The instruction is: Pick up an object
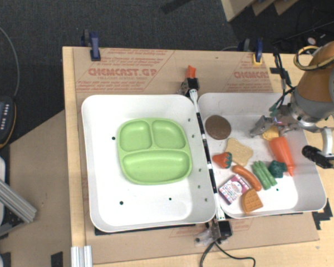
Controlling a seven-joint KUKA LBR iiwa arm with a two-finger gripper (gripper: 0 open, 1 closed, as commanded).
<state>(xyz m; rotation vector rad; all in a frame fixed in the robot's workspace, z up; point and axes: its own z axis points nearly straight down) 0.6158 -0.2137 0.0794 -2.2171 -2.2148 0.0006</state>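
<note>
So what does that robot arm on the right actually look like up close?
The arm is a rounded grey body with a broad orange band above the wrist. Yellow and dark cables loop beside it. At its tip sits a small metallic grey gripper with thin fingers.

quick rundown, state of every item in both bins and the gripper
green divided plate: flat in left bin, compartments bare
brown disc: lying flat, right bin
carrot: lying on its side
hot dog: lying on its side
pink packet: lying flat
gripper: low over right bin
</note>
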